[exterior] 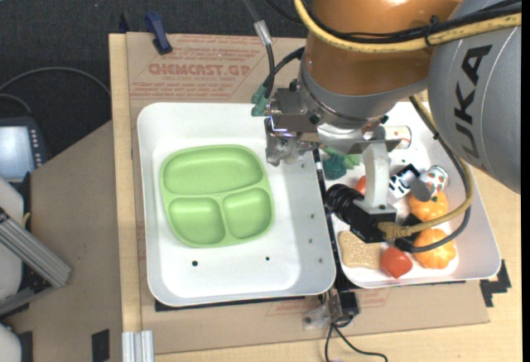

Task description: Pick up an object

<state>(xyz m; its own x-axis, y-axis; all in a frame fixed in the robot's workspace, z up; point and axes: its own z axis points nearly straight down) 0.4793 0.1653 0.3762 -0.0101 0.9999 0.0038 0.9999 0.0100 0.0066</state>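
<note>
Two bins stand side by side on the bench. In the left bin (157, 211) lies a divided plate (217, 193), near its left wall. The right bin (480, 257) holds a heap of small toys (418, 224), and the arm (389, 37) hangs over them, hiding part of them.

We can make out a jumble of small toys in the right bin (489, 257): a red tomato-looking piece (397, 262) at the front, sitting on a tan bread-slice thing (358, 252), two orange peppers (429, 205) just behind, plus a black-and-white die (403, 181) and something teal (338, 162) farther back.
</note>
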